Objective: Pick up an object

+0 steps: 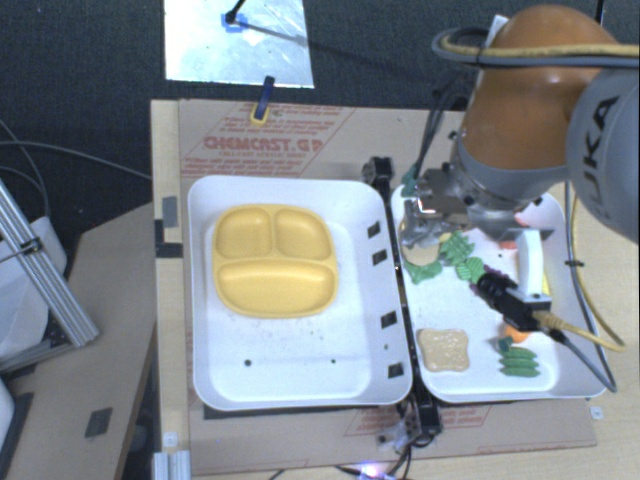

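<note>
Pincer (420, 230) sits low over the right bin (572, 356), at the bin's edge nearest the left bin (300, 353). Whether it is spread or pressed together cannot be told, since the wrist housing covers it. Nothing is visibly pinched.

The likeliest target is the green leaf (458, 256), just beside the pincer on its view-lower-right side and maybe touching it; contact is unclear. Its long axis seems to run roughly across the view at a slight slant, and part of it is hidden under the wrist. A pale slice (422, 259) lies right below the pincer, touching the leaf's near end.

The other items sit further off on the same side:
- bread (443, 349), toward the view bottom, apart from the pincer
- green pod (518, 366), further out still
- white block (530, 260), beyond the leaf, long axis up-down in the view

The yellow plate (273, 260) in the left bin is well apart on the opposite side.

There is one arm only. Judgement: a short shift toward the leaf and a descent are needed. The risk is nudging the slice instead.
</note>
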Tool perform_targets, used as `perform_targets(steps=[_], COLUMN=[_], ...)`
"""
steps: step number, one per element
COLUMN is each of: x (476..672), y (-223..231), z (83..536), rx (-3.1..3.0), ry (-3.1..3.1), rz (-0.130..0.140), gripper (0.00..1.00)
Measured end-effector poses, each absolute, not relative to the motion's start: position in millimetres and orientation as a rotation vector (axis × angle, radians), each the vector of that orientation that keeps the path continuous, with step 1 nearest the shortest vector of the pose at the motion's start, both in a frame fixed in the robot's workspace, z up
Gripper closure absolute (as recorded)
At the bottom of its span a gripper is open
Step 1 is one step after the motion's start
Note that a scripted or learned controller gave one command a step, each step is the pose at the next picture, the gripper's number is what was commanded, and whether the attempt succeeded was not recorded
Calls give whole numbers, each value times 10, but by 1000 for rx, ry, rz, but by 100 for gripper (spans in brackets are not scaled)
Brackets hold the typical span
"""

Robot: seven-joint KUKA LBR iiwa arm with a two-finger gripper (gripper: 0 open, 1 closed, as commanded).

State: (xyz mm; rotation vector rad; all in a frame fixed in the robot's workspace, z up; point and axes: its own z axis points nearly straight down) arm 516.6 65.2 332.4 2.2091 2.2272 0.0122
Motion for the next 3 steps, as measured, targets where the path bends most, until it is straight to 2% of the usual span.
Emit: perform_targets(steps=[1, 2, 3], x=[5187, 5144, 5086], y=[1219, 869, 571], z=[2223, 2562, 3565], rx=[2216, 2221, 2215], ry=[2236, 2218, 2217], rz=[-10, 4, 15], gripper=[100, 100, 100])
